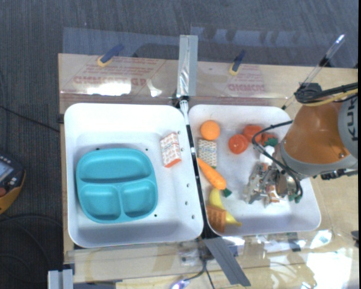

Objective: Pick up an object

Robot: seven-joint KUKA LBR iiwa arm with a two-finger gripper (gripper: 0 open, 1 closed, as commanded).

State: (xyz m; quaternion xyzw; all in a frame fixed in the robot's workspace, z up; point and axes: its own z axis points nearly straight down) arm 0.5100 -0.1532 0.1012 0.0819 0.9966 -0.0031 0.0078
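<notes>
The right bin (301, 218) holds several toy foods: an orange ball (210, 130), a speckled pale block (207, 152), a carrot (212, 176), a yellow banana-like piece (219, 206), a red tomato (238, 144) and a red-orange piece (253, 131). My gripper (263, 186) is low inside this bin, right of the carrot and below the tomato, under the orange wrist band (316, 137). Nothing is seen between its fingers.
The left bin (108, 116) holds a teal divided plate (116, 184) and a small orange-and-white box (171, 149) near its right wall. A metal divider post (186, 65) stands behind the bins. A pendant (0, 185) lies on the floor at left.
</notes>
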